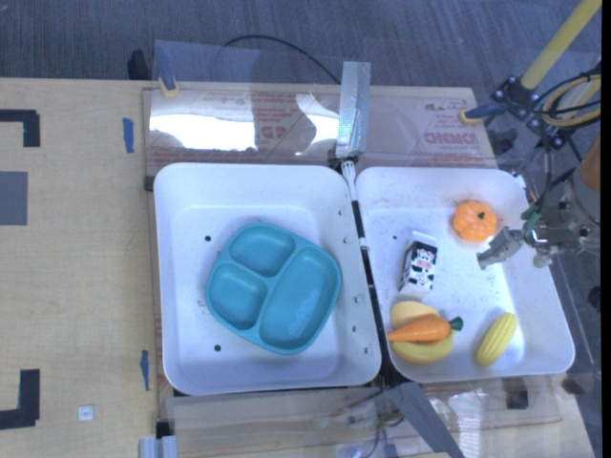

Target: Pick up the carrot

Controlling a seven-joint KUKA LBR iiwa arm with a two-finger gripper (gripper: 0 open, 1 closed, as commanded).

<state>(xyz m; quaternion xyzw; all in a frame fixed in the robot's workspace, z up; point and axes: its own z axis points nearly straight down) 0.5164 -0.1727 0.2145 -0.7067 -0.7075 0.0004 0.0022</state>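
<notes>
So the carrot is found in the right bin, down toward the near edge, and it's laid across a yellow banana-like fruit rather than flat on the bin floor. That perch is probably just how the toys were scattered, but it matters: the carrot is lifted a bit and could be rolled off if it's nudged from the side. Just to its right a yellow corn cob is parked, apart from it. Farther back an orange pumpkin is sat, and a small black-and-white milk carton is left between the two.

The left bin is taken up by a blue divided plate, well clear of the job.

As for the tool, it's seen at the right edge of the right bin, beside the pumpkin and well apart from the carrot. Nothing is seen between its parts, but whether it's spread or clenched can't be told from this slant. The arm is reached in low from the right, wrist roughly level with the bin's far half, so a move toward the near side would be needed, by the look of it.
</notes>
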